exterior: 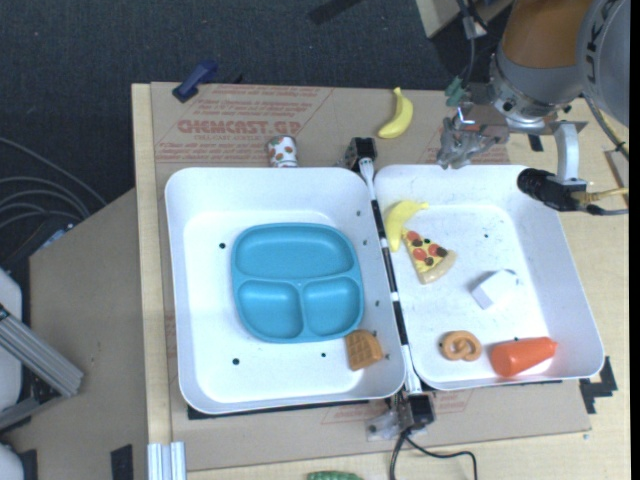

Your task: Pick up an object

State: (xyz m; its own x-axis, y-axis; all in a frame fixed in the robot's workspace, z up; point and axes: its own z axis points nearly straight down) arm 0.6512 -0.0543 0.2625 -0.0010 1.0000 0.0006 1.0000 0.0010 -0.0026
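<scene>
Nearest the camera in the right bin lay an orange carrot beside a pretzel, then a white block, a pizza slice and a banana. The left bin held a blue tray and a waffle. Farthest back, the gripper hung over the right bin's rim — jaws apart, holding nothing.
</scene>
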